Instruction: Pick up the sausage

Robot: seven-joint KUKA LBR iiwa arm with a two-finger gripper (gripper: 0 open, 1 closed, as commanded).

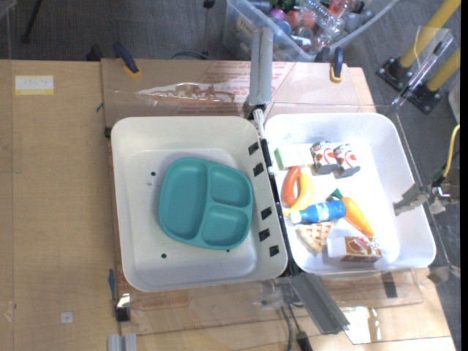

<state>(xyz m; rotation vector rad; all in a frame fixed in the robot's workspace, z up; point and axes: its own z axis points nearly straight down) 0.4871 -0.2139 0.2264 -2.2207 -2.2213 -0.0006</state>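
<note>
The sausage (pixel 291 185) is a short red-orange piece lying in the right bin (pixel 380 134), near its left wall. It rests against a yellow banana (pixel 306 189) on its right side. A grey part of my gripper (pixel 418 197) pokes in from the right edge of the camera view, over the right bin's right rim. It stands well to the right of the sausage and apart from all the items, with nothing seen in it.
Around the sausage lie a blue bottle (pixel 319 212), a carrot (pixel 357 216), a pizza slice (pixel 316 236), a small carton (pixel 353 248), a red-and-white box (pixel 334 157) and a green-white pack (pixel 289 156). The left bin (pixel 135 141) holds a teal divided plate (pixel 206 203).
</note>
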